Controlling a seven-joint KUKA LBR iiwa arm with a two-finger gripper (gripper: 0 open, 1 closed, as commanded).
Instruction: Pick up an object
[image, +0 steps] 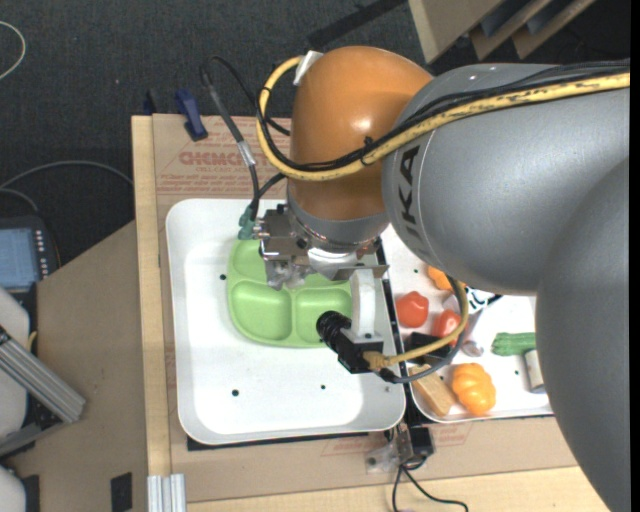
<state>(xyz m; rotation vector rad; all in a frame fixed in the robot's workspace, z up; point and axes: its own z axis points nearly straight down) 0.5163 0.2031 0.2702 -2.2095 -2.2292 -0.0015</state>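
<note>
Because lowered straight onto green tray (255, 310) in left bin (270, 400), probably lined up for grabbing it. Clamped or apart: cannot tell.

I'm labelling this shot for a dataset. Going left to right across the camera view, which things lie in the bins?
green divided tray → red pepper-like piece → orange pepper-like piece → green piece. The arm's wrist hangs over the green divided tray.
</note>
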